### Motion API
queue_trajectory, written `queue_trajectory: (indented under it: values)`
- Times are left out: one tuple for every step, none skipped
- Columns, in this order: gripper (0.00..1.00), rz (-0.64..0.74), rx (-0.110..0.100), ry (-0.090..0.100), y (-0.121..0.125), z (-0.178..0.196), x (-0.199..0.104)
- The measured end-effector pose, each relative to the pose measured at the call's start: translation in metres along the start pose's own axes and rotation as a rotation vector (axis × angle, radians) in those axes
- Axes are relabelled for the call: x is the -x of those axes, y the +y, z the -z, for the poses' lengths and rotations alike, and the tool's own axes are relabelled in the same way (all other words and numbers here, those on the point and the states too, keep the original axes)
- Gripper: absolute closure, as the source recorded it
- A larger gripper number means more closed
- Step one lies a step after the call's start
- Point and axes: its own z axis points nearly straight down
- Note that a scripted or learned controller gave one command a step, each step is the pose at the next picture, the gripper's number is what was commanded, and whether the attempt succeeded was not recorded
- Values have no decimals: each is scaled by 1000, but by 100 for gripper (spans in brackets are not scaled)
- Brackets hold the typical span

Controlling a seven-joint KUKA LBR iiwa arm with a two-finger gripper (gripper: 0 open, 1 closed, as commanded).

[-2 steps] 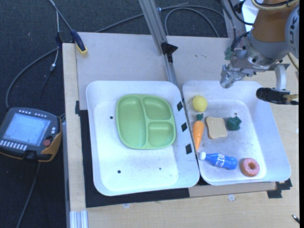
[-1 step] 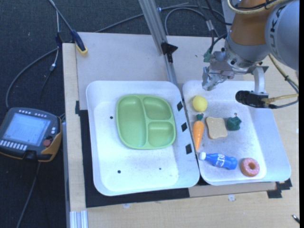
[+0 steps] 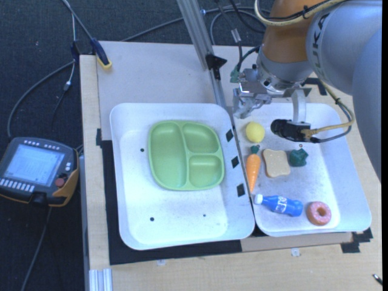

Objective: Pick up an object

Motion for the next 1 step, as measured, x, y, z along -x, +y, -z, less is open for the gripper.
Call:
queue_trajectory:
  values:
    - [100, 0, -1, 1, -7, -9, -45]
